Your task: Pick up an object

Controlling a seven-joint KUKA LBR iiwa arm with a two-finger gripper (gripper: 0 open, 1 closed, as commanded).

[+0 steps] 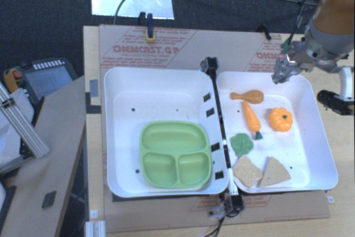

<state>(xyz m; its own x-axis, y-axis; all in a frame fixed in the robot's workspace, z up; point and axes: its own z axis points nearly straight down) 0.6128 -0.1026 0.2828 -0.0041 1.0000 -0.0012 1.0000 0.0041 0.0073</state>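
Two shallow white plastic bins sit side by side on the pale wooden bench [61,136]. The left bin [119,91] holds one smooth light-green plastic tray with three compartments [176,154]. The right bin [316,147] holds six toy foods: a tan drumstick [248,96] at 12 o'clock, an orange carrot [251,117], a ribbed orange pumpkin [280,119] at 3 o'clock, a bumpy green broccoli [242,144], a beige bread slice [247,171] and a tan wedge [275,172] at 6 o'clock. The metal gripper [282,72] hangs over the right bin's rim at 1 o'clock; whether its jaws are parted cannot be told. Dark carpet lies beyond.
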